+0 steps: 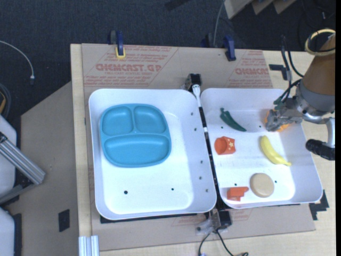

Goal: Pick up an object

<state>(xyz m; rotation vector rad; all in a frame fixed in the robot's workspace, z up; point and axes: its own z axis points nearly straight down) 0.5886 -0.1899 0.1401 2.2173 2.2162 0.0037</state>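
Observation:
The right bin (303, 167) holds a green pepper (232, 120), a red pepper-like piece (225, 145), a yellow banana (273, 150), a tan round disc (262, 185) and an orange-red block (237, 193). My gripper (277, 119) is low in the bin's upper right part, right of the green pepper and above the banana. A small orange object (284, 125) peeks out from under it, mostly hidden by the gripper body. Whether that object is gripped is hidden from this angle.
The left bin (181, 191) carries a blue divided plate (136, 135). A black ridge (205, 137) with clips separates the two bins. The arm's orange band (322, 76) rises at the right edge. Blue clamps (229, 47) hold the cardboard at the back.

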